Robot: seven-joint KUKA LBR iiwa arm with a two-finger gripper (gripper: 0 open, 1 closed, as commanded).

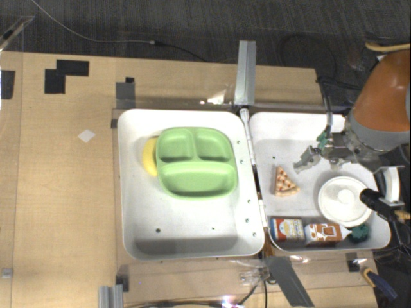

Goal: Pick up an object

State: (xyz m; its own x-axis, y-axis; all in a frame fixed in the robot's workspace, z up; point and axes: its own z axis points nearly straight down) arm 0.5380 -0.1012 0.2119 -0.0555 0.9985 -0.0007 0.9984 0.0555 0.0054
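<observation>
In the right bin [282,124] lie a pizza-slice toy [284,181], a white round bowl [343,200] and a small carton [306,230] along the front wall. A small dark green item [359,234] sits at the front right corner. My gripper [313,157] hangs over the right bin, up and to the right of the pizza slice and left of the bowl's upper edge. Nothing shows between its fingers. The left bin [186,226] holds a green divided plate [194,161] with a yellow object [149,156] partly under its left edge.
A metal post [245,72] stands at the back between the two bins. The arm's orange band [385,88] and grey wrist cover the right bin's back right part. A wooden bench [58,191] spreads to the left.
</observation>
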